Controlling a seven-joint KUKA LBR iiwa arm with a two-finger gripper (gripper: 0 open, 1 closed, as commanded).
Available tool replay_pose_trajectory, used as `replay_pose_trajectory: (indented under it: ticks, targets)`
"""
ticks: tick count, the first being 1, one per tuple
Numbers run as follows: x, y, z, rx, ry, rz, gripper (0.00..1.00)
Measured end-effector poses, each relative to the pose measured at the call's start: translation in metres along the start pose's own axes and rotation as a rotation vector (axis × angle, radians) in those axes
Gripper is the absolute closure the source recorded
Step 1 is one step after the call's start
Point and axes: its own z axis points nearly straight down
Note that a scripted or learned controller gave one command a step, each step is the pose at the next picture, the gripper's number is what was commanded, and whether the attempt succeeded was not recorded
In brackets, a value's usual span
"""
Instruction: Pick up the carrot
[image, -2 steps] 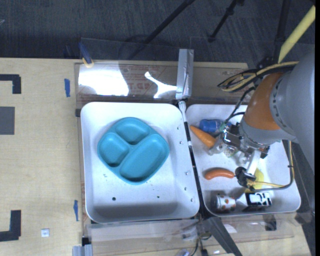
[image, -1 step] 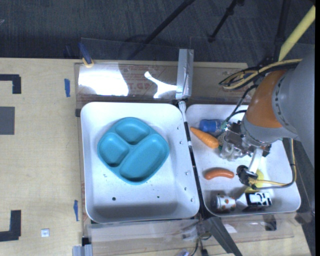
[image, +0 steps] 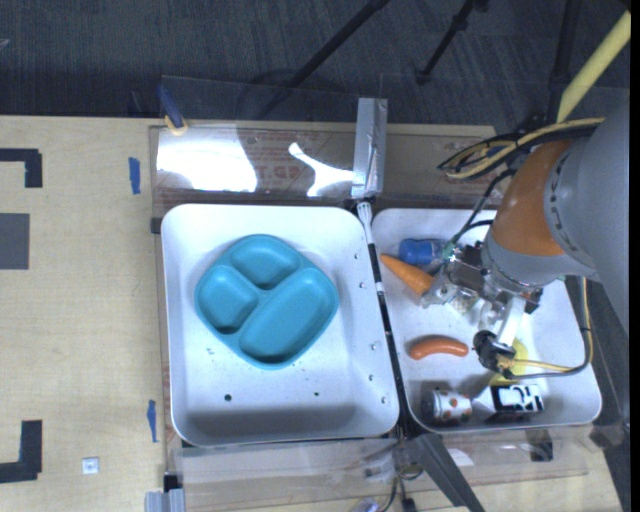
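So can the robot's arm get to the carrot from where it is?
Probably yes. The carrot lies in the right bin, near its left wall, with its top bare. The end effector hangs right beside it. The blue thing sits close behind the carrot and might crowd the grab.

No legible text, labels, brands or numbers anywhere

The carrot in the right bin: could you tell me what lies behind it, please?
A blue object lies just behind the carrot, towards the bin's far wall. Its right end is covered by the end effector.
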Motion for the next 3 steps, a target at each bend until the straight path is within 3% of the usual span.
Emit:
replay_pose_trajectory:
  ticks: [1, 2, 3]
  targets:
    - [0.022, 0.071, -0.050, -0.001, -0.001, 0.331, 0.00]
    - [0.032, 0.057, -0.014, -0.007, 0.003, -0.133, 0.00]
    - [0.015, 0.031, 0.003, -0.029, 0.005, -0.293, 0.00]
